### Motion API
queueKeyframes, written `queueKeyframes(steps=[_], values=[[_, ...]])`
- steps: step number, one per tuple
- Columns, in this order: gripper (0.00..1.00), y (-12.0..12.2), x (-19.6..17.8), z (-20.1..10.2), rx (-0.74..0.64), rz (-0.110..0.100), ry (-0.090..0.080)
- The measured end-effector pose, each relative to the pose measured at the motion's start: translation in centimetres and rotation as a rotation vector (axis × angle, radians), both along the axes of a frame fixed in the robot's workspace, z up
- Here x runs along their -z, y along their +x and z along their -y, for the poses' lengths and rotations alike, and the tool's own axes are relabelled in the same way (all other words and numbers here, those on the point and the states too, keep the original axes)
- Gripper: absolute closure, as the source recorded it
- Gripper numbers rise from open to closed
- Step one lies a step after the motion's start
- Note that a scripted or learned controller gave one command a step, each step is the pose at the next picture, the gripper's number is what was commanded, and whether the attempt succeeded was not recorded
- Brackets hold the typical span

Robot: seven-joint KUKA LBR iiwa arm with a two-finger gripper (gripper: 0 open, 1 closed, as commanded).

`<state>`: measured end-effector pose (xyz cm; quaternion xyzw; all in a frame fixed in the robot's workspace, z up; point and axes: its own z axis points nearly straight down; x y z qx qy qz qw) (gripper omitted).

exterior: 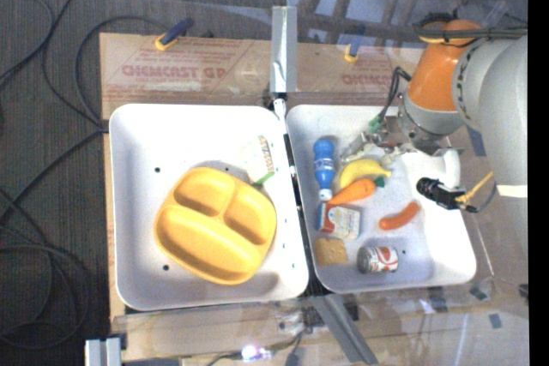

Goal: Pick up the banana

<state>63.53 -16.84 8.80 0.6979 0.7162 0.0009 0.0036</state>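
The yellow banana (358, 173) lies in the right bin (446, 257), near its middle, between a blue bottle and an orange carrot. My gripper (380, 148) hangs over the bin's upper part, just above and to the right of the banana, its tip close to the banana's far end. The grey arm with the orange band (436, 81) comes in from the upper right. Whether the gripper touches the banana is unclear from this angle.
Around the banana in the right bin lie a blue bottle (323, 162), a carrot (352, 191), a small carton (341, 221), a brown round item (330, 250), a can (378, 259) and a red sausage (399, 216). The left bin (137, 141) holds a yellow divided tray (216, 223).
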Motion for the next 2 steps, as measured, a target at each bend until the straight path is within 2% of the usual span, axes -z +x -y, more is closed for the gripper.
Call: queueKeyframes(steps=[1, 2], values=[[1.00, 0.09, -1.02, -0.14, 0.000, 0.001, 0.003], [0.00, 0.08, -1.01, -0.13, 0.000, 0.001, 0.003]])
